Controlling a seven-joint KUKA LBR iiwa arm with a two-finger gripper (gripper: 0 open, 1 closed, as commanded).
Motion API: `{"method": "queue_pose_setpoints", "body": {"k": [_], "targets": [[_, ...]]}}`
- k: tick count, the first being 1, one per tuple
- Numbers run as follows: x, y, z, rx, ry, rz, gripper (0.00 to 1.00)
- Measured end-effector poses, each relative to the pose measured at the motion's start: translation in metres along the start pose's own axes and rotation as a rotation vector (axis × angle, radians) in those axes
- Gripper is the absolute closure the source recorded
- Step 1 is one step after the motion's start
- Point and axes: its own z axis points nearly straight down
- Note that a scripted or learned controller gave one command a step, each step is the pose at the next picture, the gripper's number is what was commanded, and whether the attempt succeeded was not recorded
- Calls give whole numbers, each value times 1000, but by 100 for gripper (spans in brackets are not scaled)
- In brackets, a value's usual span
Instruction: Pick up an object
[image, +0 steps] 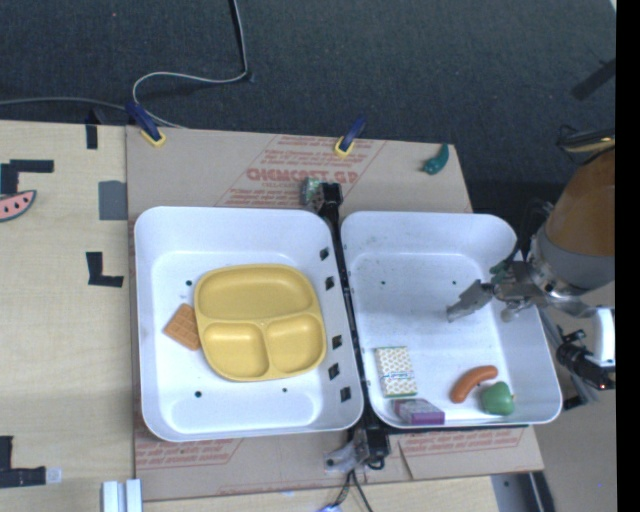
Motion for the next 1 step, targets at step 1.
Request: {"method": "queue_pose_setpoints", "body": {"k": [1], "targets": [[-38, -32, 93, -1, 0, 0, 0]]}}
